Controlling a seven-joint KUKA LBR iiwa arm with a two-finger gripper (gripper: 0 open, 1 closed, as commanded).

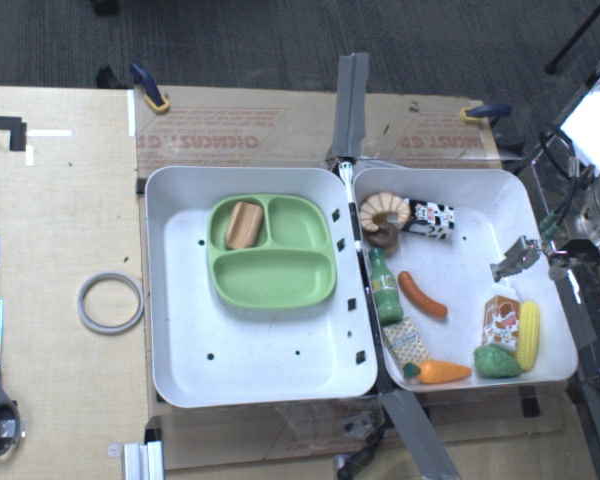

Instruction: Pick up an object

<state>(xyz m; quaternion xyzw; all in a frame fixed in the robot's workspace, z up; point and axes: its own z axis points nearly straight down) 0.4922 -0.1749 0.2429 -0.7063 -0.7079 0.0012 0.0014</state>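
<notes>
- grey two-finger gripper [517,259] at right edge of the right white bin [480,183], centre-right of frame; can't tell how wide it is, nothing visibly held
- orange plastic sausage [422,296] lower-middle, left of gripper, apart
- yellow toy corn cob [528,334] below gripper

The left white plastic bin [170,298] holds a green three-compartment plate [272,278], a tan bread roll [243,225] in its upper-left compartment. The right white plastic bin [480,193] holds a green bottle [384,288] along its left wall, an orange sausage [422,296] just right of it, and a yellow corn cob [527,333] at lower right (beside a carton).
</notes>
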